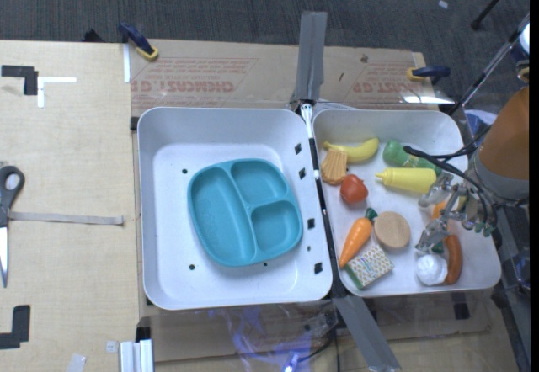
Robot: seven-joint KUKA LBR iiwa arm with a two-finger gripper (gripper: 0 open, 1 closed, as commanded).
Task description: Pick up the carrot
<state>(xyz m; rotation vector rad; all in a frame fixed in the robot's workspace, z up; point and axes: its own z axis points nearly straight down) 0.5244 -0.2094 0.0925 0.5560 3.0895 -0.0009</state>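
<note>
The carrot point(355, 241), orange with a green top, lies at a slant in the right bin point(482, 276), near its left wall. It rests between a red tomato point(354, 189) and a small green-edged box point(369, 267). My gripper point(436, 225) hangs low over the right side of the same bin, above a white ball point(429, 269) and a reddish sausage point(455, 259). It is well to the right of the carrot, with a round tan disc point(392, 230) between them. Nothing of the carrot is in the gripper.
The right bin also holds a banana point(358, 149), a yellow bottle point(408, 179), a green item point(398, 151) and a yellow corn piece point(334, 165). In the left bin point(160, 193) lies a blue divided plate point(246, 212). Scissors point(7, 193) lie at the bench's far left.
</note>
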